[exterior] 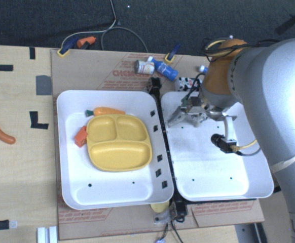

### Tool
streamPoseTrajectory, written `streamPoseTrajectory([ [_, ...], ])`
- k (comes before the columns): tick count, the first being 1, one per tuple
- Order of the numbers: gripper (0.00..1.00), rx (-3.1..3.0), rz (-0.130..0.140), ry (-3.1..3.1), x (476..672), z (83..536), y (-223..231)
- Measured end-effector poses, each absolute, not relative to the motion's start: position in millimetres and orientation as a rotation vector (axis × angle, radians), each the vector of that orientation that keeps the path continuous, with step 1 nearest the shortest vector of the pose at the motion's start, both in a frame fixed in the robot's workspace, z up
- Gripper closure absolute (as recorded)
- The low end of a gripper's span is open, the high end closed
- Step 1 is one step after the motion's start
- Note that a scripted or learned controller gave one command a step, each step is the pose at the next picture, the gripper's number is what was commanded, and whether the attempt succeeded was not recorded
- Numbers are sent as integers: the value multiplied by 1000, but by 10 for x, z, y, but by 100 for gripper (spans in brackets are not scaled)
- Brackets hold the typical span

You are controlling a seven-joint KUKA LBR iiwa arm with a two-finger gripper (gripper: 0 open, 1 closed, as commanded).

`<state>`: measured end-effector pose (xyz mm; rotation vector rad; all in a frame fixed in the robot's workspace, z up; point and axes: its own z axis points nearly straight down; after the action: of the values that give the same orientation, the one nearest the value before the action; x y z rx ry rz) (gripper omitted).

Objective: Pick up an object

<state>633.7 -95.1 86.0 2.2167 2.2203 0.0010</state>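
Observation:
A yellow divided plate (119, 140) lies in the left bin (107, 194). An orange carrot (108, 111) rests against the plate's far edge, and a red-orange piece (80, 135) lies at its left side. My gripper (184, 119) hangs low over the far left corner of the right bin (208, 176), close to the wall between the bins. It is open, with nothing between its fingers. The grey arm with its orange band (221, 75) comes in from the right and hides the bin's far right part.
An orange sausage-shaped toy (1, 132) lies on the bench far to the left. A blue and white bottle (156, 67) lies behind the bins, beside an orange clamp (81, 42). A black cable fitting (223, 143) hangs off the wrist over the right bin.

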Motion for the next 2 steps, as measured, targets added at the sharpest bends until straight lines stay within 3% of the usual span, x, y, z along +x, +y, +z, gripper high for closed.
streamPoseTrajectory([
  [1, 0, 2216, 3, 2223, 6701, 852, -1056],
  [2, 100, 2214, 0, 2222, 6693, 958, -1058],
])
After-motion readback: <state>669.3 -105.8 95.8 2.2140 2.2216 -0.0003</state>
